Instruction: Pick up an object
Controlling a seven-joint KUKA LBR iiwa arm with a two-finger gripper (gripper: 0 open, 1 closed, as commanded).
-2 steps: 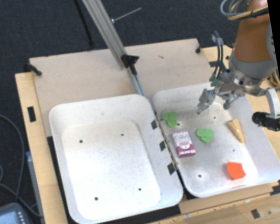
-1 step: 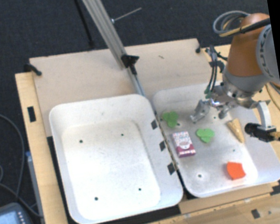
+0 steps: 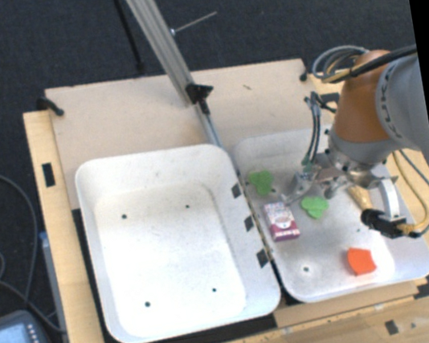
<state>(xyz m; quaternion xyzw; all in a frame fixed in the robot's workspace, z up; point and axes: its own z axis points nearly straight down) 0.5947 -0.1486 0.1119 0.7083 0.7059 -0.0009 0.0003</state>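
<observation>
the two-finger gripper hangs just above the flat green leaf-shaped piece, which lies directly on its near side; finger opening: cannot tell.

Bright even light, soft shadows, slightly blurry

Box left of block

1. I see the two bins, left bin and right bin, as matt white plastic with a fine speckle.
2. The bench under them looks like raw, matt fibreboard.
3. The arm above the gripper has a smooth grey shell and a satin orange band.
4. Beside the gripper, the small box looks like printed card.
5. The orange block looks matt.
</observation>
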